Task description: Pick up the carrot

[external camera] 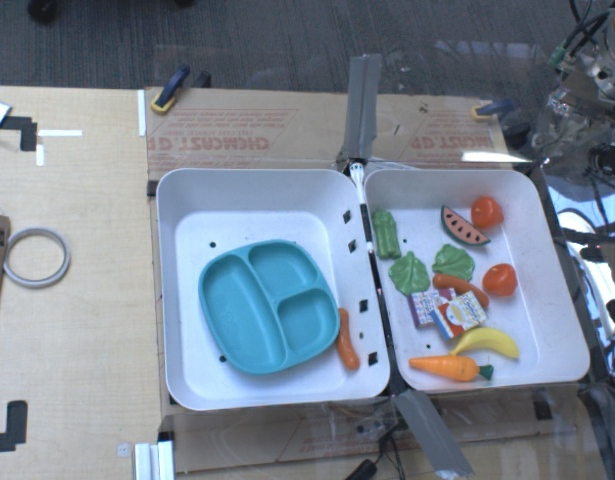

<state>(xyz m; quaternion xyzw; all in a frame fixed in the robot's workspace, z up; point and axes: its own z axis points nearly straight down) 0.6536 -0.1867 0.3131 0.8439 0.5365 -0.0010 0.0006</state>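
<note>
The carrot (447, 367) is orange with a small green stub at its right end. It lies flat near the front wall of the right bin (559, 298), pointing left. A yellow banana (489, 343) lies just behind it, close to or touching it. Two small printed boxes (465, 311) sit a little farther back.
The right bin also holds two tomatoes (499, 279), a watermelon slice (464, 225), green leaves (408, 271), a green pod (386, 234) and a red sausage (452, 283). In the left bin (177, 268) are a teal divided plate (270, 306) and an orange sausage (347, 340). Cables and metal gear (582, 88) crowd the top right.
</note>
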